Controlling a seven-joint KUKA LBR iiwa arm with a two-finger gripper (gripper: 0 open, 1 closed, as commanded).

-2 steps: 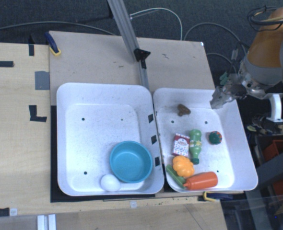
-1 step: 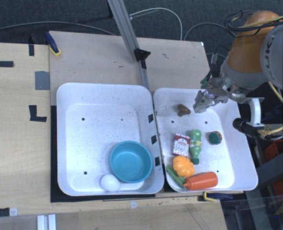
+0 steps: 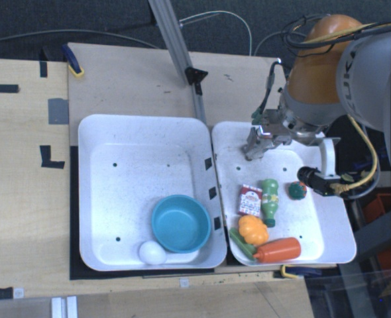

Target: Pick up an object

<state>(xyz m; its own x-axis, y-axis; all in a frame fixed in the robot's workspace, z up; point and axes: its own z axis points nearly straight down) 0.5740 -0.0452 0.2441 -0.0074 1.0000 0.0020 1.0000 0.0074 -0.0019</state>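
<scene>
My gripper (image 3: 252, 150) hangs over the back left part of the right bin (image 3: 328, 244), above bare floor. Nothing shows between its fingers. In front of it lie a small red carton (image 3: 250, 201), a green bottle (image 3: 270, 199) and a small green ball (image 3: 296, 191). Nearer the front edge sit an orange round fruit (image 3: 253, 229), a green pod (image 3: 241, 242) and a red-orange carrot-like piece (image 3: 277, 249). The left bin (image 3: 103, 151) holds a blue bowl (image 3: 179, 223) and a white ball (image 3: 152, 252).
A grey metal pole (image 3: 172, 35) slants down to the ridge between the two bins. Cables loop over the bench behind the right bin. The arm's grey body and orange band (image 3: 321, 52) overhang the right bin's back right corner.
</scene>
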